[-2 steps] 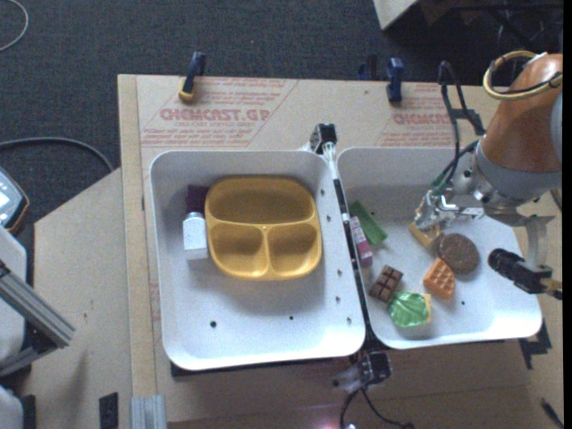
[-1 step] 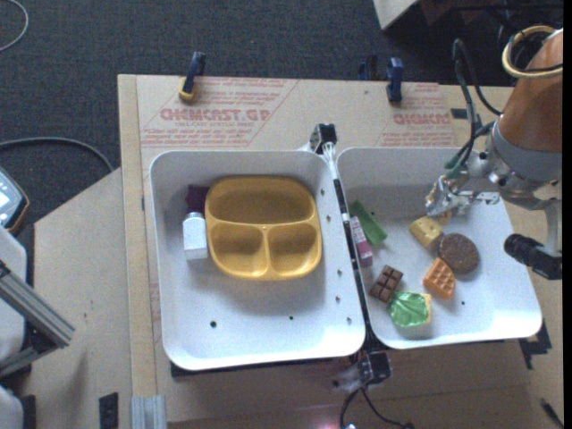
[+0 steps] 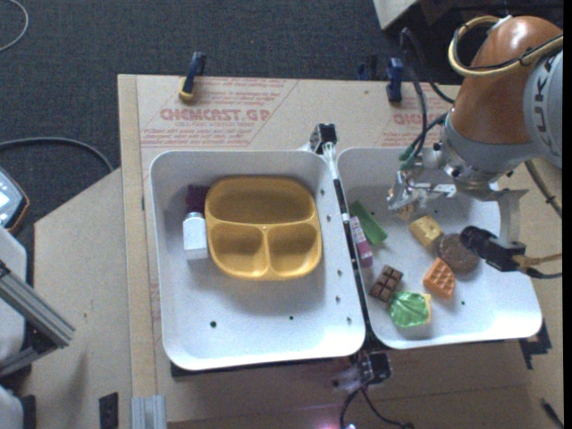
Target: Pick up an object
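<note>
Your gripper (image 3: 409, 192) hovers in the right bin (image 3: 518, 315), grip state unreadable. Just below-right lies the yellow block (image 3: 425, 231): probably light, stiff and smooth, so take it across its flat sides.

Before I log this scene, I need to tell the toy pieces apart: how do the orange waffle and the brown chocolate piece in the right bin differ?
The orange waffle is bright orange; the brown chocolate piece is dark brown. The waffle lies further right, next to a round brown cookie; the chocolate lies nearer the divider between the bins. Both are small, flat, gridded squares lying tilted in the right bin.
</note>
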You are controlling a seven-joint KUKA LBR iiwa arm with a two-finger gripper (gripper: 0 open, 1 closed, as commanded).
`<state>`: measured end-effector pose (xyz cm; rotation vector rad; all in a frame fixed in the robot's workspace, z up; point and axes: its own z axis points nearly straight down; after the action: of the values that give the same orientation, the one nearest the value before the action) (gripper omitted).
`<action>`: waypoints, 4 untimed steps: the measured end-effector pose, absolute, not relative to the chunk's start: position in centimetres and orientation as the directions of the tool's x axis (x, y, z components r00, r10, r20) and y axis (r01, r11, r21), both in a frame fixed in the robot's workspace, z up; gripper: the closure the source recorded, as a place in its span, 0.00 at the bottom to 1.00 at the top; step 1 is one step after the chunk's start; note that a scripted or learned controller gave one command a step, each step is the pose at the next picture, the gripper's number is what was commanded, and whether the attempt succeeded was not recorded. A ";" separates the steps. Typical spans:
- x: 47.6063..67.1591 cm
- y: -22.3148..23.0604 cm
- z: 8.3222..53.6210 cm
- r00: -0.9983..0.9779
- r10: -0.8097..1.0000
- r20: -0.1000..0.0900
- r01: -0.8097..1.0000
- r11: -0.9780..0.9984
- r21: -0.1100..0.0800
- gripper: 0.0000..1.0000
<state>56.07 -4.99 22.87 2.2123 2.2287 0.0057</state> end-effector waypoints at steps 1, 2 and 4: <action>57.6 -0.4 21.8 -0.005 1.000 0.001 1.000 0.005 0.003 1.00; 59.2 3.7 22.4 -0.004 1.000 0.000 1.000 0.004 0.004 1.00; 59.4 4.9 23.3 -0.002 1.000 -0.001 1.000 0.002 0.003 1.00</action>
<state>59.40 4.91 23.29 2.2175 2.2216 0.0030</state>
